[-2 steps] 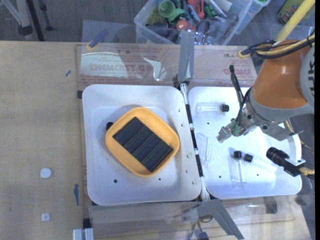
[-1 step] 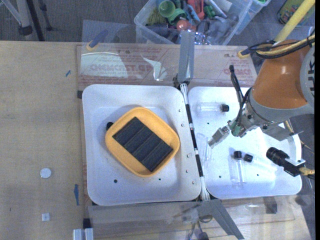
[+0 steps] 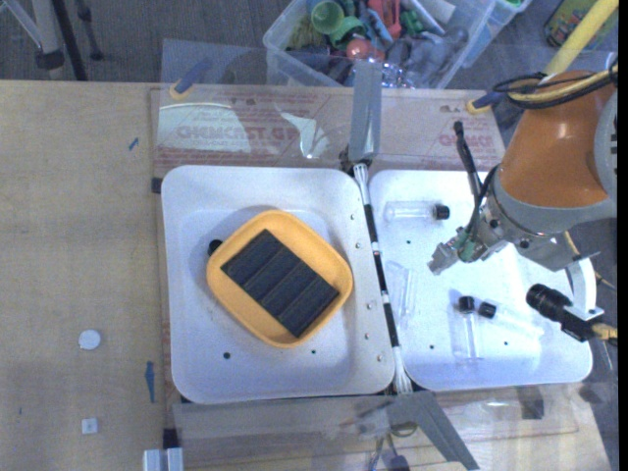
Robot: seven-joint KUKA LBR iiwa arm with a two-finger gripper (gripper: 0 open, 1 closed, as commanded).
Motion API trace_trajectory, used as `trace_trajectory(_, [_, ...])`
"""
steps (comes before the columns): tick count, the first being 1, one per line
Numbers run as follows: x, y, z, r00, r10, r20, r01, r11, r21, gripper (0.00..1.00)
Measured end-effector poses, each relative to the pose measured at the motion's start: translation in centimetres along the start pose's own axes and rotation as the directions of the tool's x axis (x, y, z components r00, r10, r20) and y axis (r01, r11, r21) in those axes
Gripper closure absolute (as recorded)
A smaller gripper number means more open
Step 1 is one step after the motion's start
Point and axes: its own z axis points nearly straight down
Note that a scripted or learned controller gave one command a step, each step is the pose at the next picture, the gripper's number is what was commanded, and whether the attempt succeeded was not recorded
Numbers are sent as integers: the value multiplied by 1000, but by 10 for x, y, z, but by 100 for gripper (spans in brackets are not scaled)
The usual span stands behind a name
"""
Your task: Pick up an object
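A yellow square dish [image 3: 279, 278] with a dark slatted top lies in the left bin [image 3: 191, 351]. A small black item [image 3: 214, 246] peeks out at its upper left edge. In the right bin [image 3: 549, 361], a clear tube with a black cap [image 3: 442, 211] lies near the back. Another clear tube [image 3: 469, 337] with black end pieces [image 3: 466, 303] lies near the middle. My gripper [image 3: 444, 257] hangs over the right bin between these two tubes, with nothing seen in it.
A faint clear piece [image 3: 400, 283] lies by the right bin's left wall. A clear tub of coloured toys [image 3: 383, 18] stands behind the bins. The divider [image 3: 378, 263] separates the two bins. Wooden bench [image 3: 69, 263] stretches to the left.
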Motion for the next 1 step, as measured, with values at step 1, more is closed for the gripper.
trace_trajectory(1, [0, 0, 0, 1000, 0, 0, 0, 1000, 0, 0])
